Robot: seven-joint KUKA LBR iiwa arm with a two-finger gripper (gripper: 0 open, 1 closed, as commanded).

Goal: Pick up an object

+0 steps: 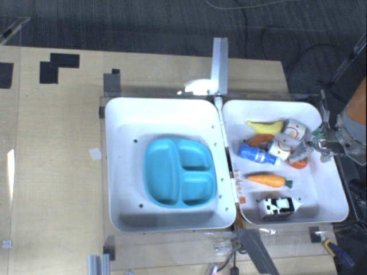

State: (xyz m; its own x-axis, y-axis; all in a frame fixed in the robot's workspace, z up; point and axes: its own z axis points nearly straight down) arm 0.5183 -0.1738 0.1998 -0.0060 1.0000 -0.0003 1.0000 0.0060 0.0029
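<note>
A pale wooden bench (51,171) carries two shallow white plastic bins side by side. The left bin (123,153) is the larger-looking one and holds a light blue plastic divided plate (179,172) with three compartments, lying flat near the bin's middle. The right bin (330,193) holds all the small objects.

The grey arm with its orange band (356,113) enters from the right edge and reaches over the right bin's right rim. Its metal two-finger gripper (304,146) sits low in the upper right part of that bin, among the clustered objects; how far the fingers are parted cannot be told, and nothing is clearly seen between them.

A yellow plastic banana (265,126) lies across the top of the cluster, with an orange-brown piece (261,138) just below it. A blue plastic bottle (257,154) lies on its side beneath that, touching a white cylindrical can with orange markings (281,148). A second white can with an orange ring mark (295,130) lies near the banana's right end, just beside the gripper. A small red object (299,164) lies just below the gripper tip. An orange toy carrot with a green stem (267,180) lies apart, lower down. A black and white toy cow (278,206) stands near the bin's front wall.
</note>
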